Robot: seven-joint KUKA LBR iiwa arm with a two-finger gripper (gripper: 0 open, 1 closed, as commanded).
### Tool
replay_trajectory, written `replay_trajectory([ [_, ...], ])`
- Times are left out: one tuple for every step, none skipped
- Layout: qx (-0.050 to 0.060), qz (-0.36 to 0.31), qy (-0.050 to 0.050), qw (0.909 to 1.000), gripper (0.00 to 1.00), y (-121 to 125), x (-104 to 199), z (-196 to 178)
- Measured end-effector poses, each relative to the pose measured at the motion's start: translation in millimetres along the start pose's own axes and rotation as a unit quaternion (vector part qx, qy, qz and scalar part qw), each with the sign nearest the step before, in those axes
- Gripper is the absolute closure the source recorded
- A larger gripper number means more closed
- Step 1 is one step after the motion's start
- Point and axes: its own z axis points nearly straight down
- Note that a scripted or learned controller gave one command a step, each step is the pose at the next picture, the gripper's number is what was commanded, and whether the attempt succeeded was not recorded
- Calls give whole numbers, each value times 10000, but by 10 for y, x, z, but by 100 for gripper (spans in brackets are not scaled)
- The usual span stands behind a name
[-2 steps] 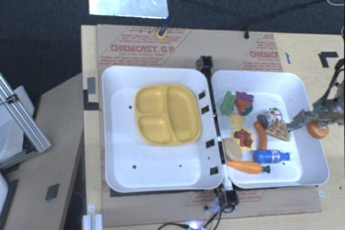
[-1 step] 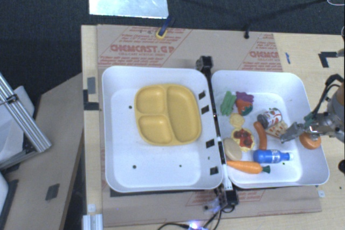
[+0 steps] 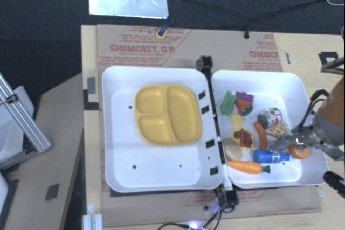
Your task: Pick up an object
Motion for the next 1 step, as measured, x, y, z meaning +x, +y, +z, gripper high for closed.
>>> replay_trajectory([
  [-43,-11,19,10000,0,40,22,334],
])
